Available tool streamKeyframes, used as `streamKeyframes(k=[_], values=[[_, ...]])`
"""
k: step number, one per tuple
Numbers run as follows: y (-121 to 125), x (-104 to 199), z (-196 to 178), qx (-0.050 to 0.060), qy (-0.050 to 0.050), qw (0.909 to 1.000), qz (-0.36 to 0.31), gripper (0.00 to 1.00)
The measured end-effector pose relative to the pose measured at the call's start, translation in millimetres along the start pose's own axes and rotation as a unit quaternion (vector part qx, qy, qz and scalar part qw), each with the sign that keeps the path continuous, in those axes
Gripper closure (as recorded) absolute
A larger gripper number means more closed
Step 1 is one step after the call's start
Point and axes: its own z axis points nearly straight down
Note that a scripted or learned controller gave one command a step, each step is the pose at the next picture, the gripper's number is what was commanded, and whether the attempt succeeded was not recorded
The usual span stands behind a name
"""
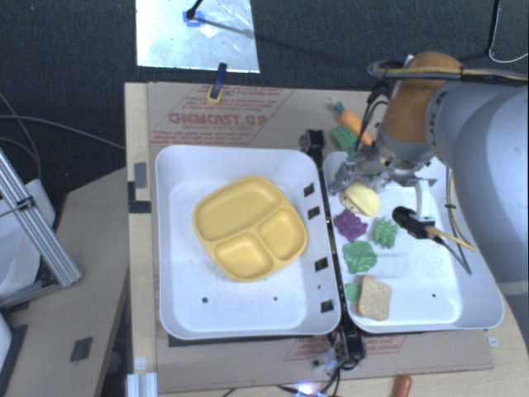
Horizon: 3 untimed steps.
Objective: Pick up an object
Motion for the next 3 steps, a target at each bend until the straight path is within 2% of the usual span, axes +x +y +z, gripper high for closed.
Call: streamKeyframes(k=[1, 2, 3], values=[[-40, -5, -3, 0.0, -0.001, 1.0, 0.004, 0.0], [-37, -5, -15, -0.004, -0.002, 1.0, 0.004, 1.0], [-61, 91, -109, -0.005, 0.001, 1.0, -0.002, 1.0]])
